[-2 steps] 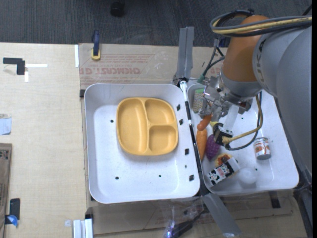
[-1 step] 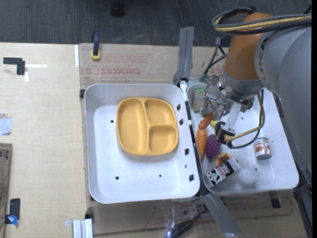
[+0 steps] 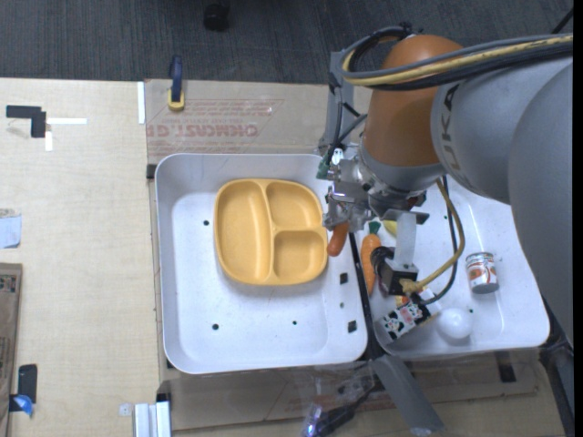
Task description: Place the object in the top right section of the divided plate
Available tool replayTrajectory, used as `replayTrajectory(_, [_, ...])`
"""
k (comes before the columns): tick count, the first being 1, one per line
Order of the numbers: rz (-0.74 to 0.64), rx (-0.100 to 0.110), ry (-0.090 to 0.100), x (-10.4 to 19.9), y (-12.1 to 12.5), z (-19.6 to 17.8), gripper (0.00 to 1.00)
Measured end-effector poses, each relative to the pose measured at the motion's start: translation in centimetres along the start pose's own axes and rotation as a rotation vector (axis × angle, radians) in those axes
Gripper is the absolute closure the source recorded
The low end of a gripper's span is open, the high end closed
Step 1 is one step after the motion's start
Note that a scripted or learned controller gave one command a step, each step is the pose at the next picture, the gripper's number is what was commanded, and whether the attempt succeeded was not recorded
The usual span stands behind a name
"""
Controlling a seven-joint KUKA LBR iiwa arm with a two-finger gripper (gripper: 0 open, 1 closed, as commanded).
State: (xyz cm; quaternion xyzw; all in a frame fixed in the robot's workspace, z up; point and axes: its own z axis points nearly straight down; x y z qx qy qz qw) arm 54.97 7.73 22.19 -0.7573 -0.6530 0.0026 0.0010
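– Clutter near us?
– White ball (image 3: pixel 453 324) is lying in the right bin (image 3: pixel 510 209), well apart from the job.
– And the object?
– Orange piece (image 3: pixel 338 240) is hanging or lying just off the plate (image 3: pixel 239 235)'s right rim, right under the gripper (image 3: pixel 349 215). I cannot tell whether it is being gripped.
– Handling?
– It is probably light, smooth and prone to rolling, so I'd be gripping across its middle.

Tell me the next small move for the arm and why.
Probably a short shift toward the yellow divided plate. The gripper hangs at the plate's right rim, with a small orange sausage-like object just below it, still outside the plate. Whether that object is gripped, I cannot tell.
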Motion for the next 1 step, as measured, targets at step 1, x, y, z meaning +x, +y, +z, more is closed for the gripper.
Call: replayTrajectory(1, [0.001, -0.001, 0.000, -0.05, 0.02, -0.01, 0.00])
